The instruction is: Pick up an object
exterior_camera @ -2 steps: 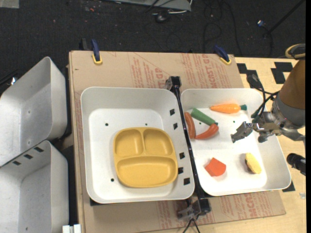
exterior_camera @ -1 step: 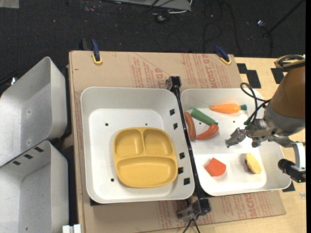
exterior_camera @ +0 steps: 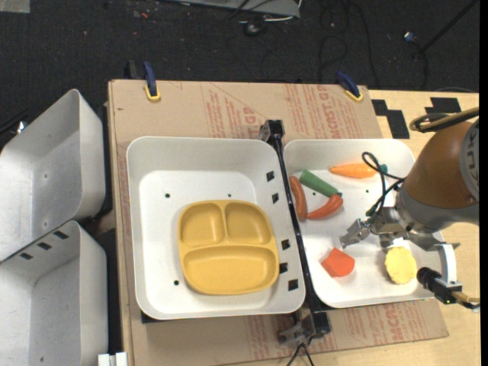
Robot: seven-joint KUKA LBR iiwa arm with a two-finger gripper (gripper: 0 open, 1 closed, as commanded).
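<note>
The right bin (exterior_camera: 396, 152) holds several toy foods. An orange carrot (exterior_camera: 352, 171) lies at the back, with a green piece (exterior_camera: 318, 182) and a red chili (exterior_camera: 326, 208) in front of it. A reddish sausage (exterior_camera: 298, 197) rests against the left wall. A red-orange chunk (exterior_camera: 338, 263) and a yellow lump (exterior_camera: 400, 265) lie toward the front. My gripper (exterior_camera: 374, 236) hangs over the bin floor between these two, slightly behind them. It is open, with nothing between its fingers.
The left bin (exterior_camera: 145, 204) holds a yellow divided plate (exterior_camera: 227, 245). A black divider (exterior_camera: 288, 204) separates the bins. The arm's orange band (exterior_camera: 448, 168) and a black cable (exterior_camera: 379, 172) hang over the right bin's right side. Two white trays (exterior_camera: 46, 204) sit at far left.
</note>
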